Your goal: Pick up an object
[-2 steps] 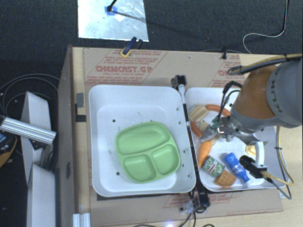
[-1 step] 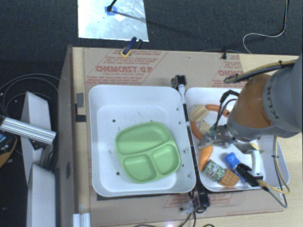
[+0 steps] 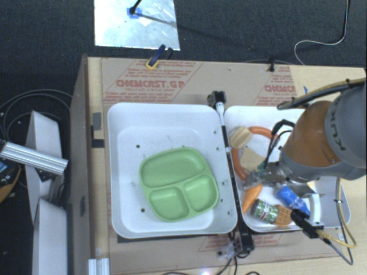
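Note:
The right bin (image 3: 269, 114) holds several small things. A tan piece (image 3: 240, 136) and an orange curved piece (image 3: 261, 132) lie at its far left. A beige block (image 3: 249, 161) sits below them. Toward the near edge lie an orange carrot (image 3: 251, 197), a green can (image 3: 265, 211) on its side and a blue object (image 3: 290, 198). My gripper (image 3: 268, 174) hangs low over the middle of this bin, just above the carrot and right of the beige block. The grey arm with its orange band (image 3: 309, 139) hides the bin's right half.
The left bin (image 3: 129, 125) holds a green divided plate (image 3: 179, 183). A black rail (image 3: 228, 153) runs between the two bins. Cardboard (image 3: 172, 79) lies under the bins. Cables (image 3: 321, 39) trail at the far right, and a metal bar (image 3: 34, 158) lies at the left.

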{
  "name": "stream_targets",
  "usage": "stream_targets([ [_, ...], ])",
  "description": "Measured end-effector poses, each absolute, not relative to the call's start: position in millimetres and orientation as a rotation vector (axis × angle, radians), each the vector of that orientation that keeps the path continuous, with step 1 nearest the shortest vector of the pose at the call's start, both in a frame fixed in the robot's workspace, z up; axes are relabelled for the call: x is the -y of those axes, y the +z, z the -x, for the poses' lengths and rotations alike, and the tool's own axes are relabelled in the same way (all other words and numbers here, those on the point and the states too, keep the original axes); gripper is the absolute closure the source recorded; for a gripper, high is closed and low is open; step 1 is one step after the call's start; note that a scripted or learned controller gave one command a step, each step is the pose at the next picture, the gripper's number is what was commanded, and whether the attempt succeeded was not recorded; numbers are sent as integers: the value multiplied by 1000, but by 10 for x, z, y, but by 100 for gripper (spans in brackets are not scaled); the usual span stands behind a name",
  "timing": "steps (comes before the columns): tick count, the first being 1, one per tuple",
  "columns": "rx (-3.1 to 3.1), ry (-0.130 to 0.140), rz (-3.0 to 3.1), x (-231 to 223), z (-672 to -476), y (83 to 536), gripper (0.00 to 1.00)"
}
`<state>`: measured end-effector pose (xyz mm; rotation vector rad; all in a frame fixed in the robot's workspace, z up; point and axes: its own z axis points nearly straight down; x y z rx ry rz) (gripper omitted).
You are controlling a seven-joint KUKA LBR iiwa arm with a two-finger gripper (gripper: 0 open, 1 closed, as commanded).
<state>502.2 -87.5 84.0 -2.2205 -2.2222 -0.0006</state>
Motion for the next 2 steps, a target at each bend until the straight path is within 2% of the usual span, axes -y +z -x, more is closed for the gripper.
stream_targets([
  [1,2224,-6,2220,866,-5037,949,100],
  [2,2228,-5,2219,305,-5504,1999,100],
])
